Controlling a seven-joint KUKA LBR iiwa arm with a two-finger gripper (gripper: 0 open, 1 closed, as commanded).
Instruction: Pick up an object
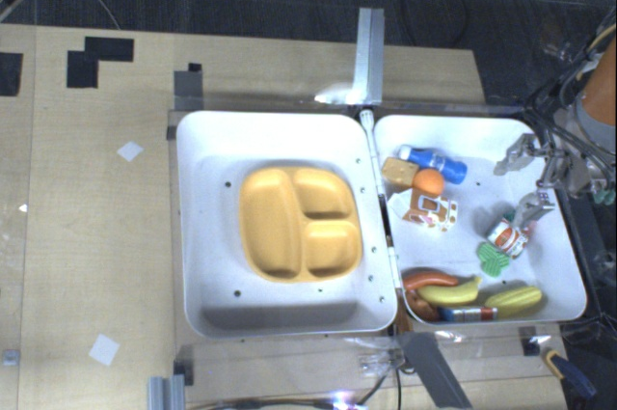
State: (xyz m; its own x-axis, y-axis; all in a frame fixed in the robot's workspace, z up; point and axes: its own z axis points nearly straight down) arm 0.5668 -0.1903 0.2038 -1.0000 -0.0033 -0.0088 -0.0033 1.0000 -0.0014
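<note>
My gripper (526, 181) hangs over the right side of the right bin (559, 249), open, with nothing between its fingers. Its lower fingertip (532, 210) sits just above a small red-and-white can (508, 238), which lies by a green piece (492, 259). Further left are a blue bottle (436, 163), an orange ball (429, 181), a tan lump (396, 172) and a white-and-orange toy (431, 211). Along the bin's front lie a yellow banana (453, 293), a red pepper (429, 279) and a yellow-green fruit (513, 300).
The left bin (207, 205) holds a yellow divided plate (297, 223). A metal post (370, 56) stands behind the wall between the bins. The arm and its cables (588, 119) crowd the right edge.
</note>
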